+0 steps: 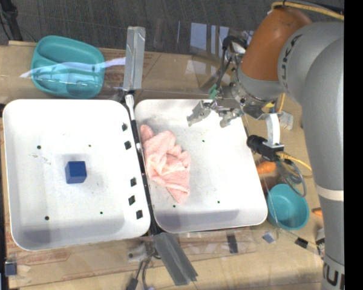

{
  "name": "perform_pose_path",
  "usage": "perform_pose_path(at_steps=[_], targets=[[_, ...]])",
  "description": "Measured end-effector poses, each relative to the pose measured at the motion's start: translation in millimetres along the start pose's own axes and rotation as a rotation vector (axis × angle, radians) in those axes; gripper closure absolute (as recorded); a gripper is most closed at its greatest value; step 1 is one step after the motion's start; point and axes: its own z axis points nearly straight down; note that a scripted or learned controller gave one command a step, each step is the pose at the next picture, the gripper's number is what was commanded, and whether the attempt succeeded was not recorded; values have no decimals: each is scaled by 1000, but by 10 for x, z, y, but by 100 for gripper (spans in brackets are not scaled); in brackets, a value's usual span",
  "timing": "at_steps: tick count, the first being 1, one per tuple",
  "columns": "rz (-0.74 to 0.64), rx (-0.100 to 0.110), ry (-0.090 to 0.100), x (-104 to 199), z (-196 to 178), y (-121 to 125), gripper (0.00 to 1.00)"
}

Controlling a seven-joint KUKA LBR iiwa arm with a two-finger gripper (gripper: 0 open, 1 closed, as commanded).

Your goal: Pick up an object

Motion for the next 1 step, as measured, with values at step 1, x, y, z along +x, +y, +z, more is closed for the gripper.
perform_pose_path(at_steps=[1], targets=[[-20, -3, -2, 225, 1179, -379, 0]])
